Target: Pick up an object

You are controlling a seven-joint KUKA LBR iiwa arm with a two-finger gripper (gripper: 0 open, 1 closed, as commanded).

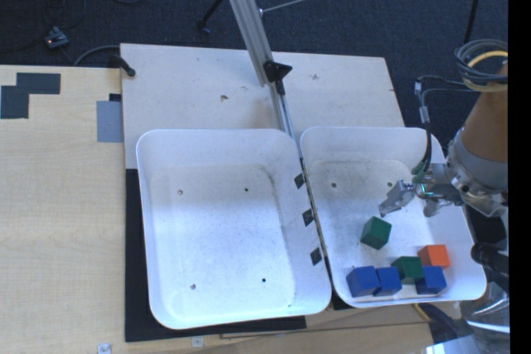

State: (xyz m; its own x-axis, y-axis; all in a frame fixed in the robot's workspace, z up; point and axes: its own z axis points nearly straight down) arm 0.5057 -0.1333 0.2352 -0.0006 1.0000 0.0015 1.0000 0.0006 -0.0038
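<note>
The right bin [357,149] holds a dark green cube [376,232] near its middle. Along its front wall sit two blue cubes [372,281], another green block [408,267], a third blue cube [431,281] and an orange cube [434,255]. My gripper [415,199] hangs over the right side of this bin, above and to the right of the dark green cube. Its two fingers are spread apart and nothing sits between them. One fingertip [392,204] points left toward the bin's middle.
The left bin [166,149] lies beside the right one, with black clips on the shared wall [305,215]. A slanted aluminium post [249,21] rises behind the bins. The arm's orange band [489,120] stands at the right edge.
</note>
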